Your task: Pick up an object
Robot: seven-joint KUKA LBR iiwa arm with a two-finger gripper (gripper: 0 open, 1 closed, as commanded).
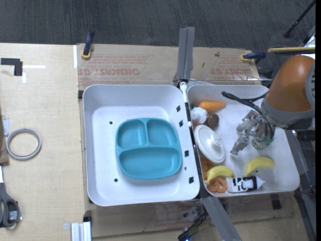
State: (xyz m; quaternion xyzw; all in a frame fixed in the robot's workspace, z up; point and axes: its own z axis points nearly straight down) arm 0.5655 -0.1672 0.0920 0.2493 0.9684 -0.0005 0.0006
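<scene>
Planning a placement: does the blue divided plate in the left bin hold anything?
Empty. All three compartments of the blue divided plate show bare blue; it lies flat in the left white bin.

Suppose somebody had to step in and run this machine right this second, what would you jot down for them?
Gripper: low over the right bin, beside a greenish object; nothing seen between its fingers.
Right bin holds: carrot, white lid, two yellow bananas, pretzel, small white bottle.
Left bin: a blue divided plate.
Done: no pick visible yet.
Left: grasp one object and lift it.
</scene>
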